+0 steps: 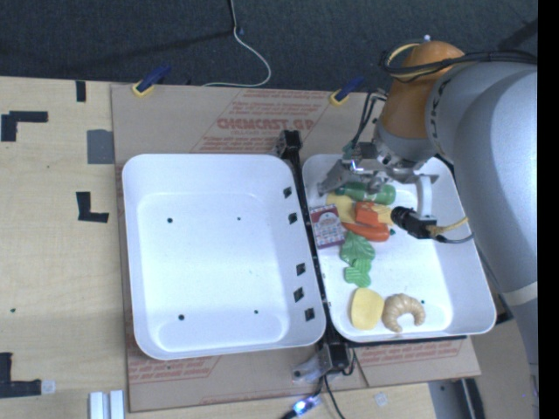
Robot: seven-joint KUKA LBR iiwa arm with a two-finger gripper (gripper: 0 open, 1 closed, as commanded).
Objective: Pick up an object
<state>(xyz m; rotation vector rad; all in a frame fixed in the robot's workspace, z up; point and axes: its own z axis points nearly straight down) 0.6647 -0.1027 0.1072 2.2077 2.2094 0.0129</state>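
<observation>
The big grey arm (498,173) comes in from the right and is cut off at the picture's edge. It covers the right side of the right bin (454,308). Its orange band (410,103) hangs over that bin's far edge. The claw (358,171) is low in the far left part of the right bin, over a heap of toys. The claw is small and dark there, and I cannot tell how it stands or if it has anything.

The left bin (210,251) is big and white, with small black dots on its floor. Both bins sit on a brown cardboard sheet (244,120) on the bench (52,234).

The toys are crowded along the left side of the right bin. A small red and white card (326,228) lies by the left wall. Just beside it are an orange piece (370,221) and some green pieces (357,258), partly on top of each other and hard to make out. Near the front edge lie a yellow piece (367,308) and a tan croissant (404,311), touching.
</observation>
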